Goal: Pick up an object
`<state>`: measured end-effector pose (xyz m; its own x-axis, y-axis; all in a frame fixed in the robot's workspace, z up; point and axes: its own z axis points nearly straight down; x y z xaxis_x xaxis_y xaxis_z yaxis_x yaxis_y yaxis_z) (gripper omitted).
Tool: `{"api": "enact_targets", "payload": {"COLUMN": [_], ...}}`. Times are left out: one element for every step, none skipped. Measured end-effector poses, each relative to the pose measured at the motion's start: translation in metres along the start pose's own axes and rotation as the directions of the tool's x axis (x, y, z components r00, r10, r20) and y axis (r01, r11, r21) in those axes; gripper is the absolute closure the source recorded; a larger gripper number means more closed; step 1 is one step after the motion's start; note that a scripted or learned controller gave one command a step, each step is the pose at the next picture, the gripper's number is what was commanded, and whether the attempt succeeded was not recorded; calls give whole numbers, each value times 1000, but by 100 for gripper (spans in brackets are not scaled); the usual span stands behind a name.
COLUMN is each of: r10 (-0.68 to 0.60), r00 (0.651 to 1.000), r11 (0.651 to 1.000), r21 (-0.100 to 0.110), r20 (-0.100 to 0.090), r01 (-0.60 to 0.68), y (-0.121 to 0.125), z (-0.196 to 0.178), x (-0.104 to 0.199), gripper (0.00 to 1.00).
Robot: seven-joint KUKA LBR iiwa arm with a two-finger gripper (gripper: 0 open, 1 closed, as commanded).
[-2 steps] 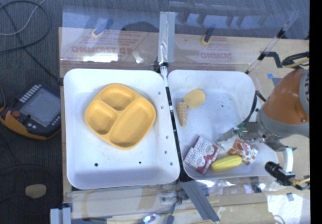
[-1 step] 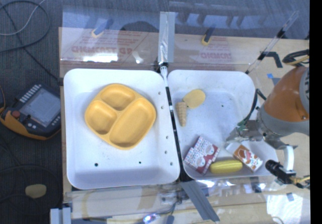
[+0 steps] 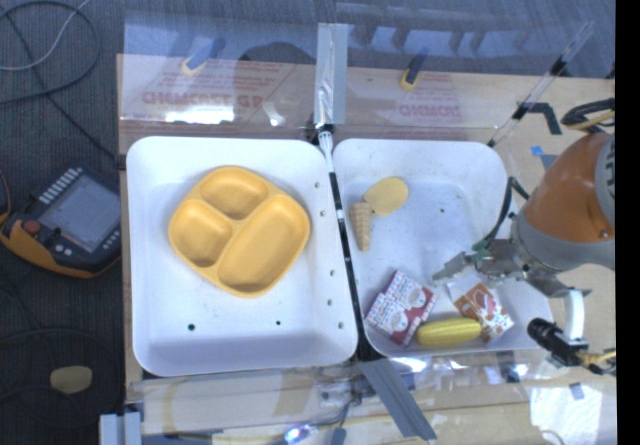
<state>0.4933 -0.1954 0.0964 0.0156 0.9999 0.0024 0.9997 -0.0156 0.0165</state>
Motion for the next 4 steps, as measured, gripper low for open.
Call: {"api": "enact_targets", "payload": {"r10": [272,269,269,343], "r00": [962,963,963,939], "r11": [962,963,963,939], "r21": [-5,-4,-2,23], "r20": [3,-2,-2,5], "r01": [-272,-269,-269,-343], "y": [-1,2,1,-6], "z": [6,-1,0,-4], "x": [4,6,6,53], "gripper": [0,100,0,0]}}
